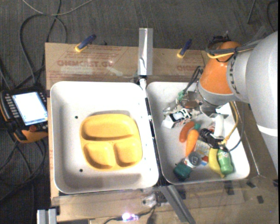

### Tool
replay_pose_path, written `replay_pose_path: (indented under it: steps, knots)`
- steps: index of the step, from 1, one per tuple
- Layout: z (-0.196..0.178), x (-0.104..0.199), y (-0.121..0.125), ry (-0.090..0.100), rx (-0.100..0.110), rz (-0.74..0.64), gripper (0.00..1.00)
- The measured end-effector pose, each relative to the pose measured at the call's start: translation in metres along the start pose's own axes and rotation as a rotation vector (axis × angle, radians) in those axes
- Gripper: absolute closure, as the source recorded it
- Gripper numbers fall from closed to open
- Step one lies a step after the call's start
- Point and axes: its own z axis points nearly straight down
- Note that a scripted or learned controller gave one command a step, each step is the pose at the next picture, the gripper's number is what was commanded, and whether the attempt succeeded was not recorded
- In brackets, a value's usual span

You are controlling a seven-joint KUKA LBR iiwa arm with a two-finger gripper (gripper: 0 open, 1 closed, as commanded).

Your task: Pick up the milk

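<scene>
I get an evenly lit view, bright over the bins (102, 90) and dimmer out on the dark floor (18, 27). The light seems to come from above. Left of the pincer (186, 107), the white bin is nearly blown out along its rim, and the yellow tray (112, 140) casts only a soft, short shadow. A glare streak runs down the metal post (144, 52) up and left of the pincer. The arm's pale shell (266, 78), to the right of it, washes out to flat white. Below it, the toys (205, 153) look soft and noisy, with smeared edges. A small flare glows at the tabletop's lower edge (126, 216).
</scene>
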Motion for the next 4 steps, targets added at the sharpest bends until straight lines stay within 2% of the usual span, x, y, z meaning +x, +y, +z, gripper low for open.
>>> replay_pose_path:
  steps: [1, 2, 3, 4]
  knots:
    - [-0.001, -0.006, -0.012, -0.001, -0.003, -0.024, 0.0]
    - [0.017, -0.005, 0.015, 0.003, 0.04, -0.001, 0.0]
    - [0.008, -0.004, 0.015, 0.004, 0.043, -0.004, 1.0]
    - [-0.076, 0.023, -0.053, -0.006, 0.066, 0.246, 1.0]
